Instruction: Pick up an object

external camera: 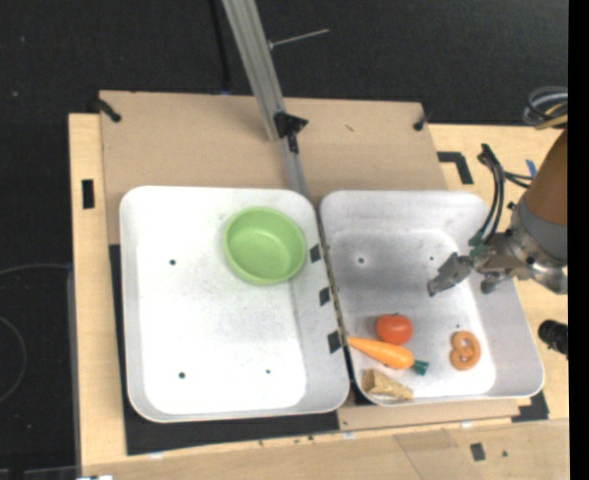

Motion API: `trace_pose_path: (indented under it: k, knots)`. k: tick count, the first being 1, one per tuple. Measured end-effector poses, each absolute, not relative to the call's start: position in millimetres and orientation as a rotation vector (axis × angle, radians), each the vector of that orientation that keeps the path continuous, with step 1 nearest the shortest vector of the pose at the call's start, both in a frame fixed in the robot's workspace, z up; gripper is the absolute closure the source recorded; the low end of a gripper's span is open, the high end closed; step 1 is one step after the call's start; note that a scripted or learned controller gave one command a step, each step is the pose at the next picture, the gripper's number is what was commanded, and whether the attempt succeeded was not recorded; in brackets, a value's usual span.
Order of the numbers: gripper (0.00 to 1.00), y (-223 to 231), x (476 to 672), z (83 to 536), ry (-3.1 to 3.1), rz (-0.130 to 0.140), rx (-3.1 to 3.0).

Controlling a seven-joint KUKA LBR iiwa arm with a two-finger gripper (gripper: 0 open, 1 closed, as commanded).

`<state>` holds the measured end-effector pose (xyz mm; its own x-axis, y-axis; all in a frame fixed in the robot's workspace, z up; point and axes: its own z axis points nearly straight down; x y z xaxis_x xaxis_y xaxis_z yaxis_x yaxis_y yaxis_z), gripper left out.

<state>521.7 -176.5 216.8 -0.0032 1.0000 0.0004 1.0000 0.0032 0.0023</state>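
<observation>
In the right bin (pixel 394 218), near its front, lie a red tomato (pixel 395 328), an orange carrot (pixel 379 350) with a green tip, an orange pretzel-shaped piece (pixel 464 350) and a tan wedge (pixel 386 386). A green bowl (pixel 265 246) sits at the back of the left bin (pixel 174 368). My gripper (pixel 467 284) hangs over the right side of the right bin, behind the pretzel piece and to the right of the tomato. Its fingers are spread open with nothing between them.
A slanted metal pole (pixel 259 63) rises from the bench behind the bins, ending near where they meet. Black clips (pixel 326 293) run along the seam between the bins. Cables (pixel 494 183) hang beside the arm at the right.
</observation>
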Motion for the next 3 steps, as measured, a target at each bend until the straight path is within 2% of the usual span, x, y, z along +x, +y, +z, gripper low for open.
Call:
trace_pose_path:
  k: [1, 3]
  knots:
    - [0.00, -177, 521.7, 217, 2.221, 0.004, 2.219]
    - [0.00, -178, 517.4, 101, 2.222, -0.006, 2.224]
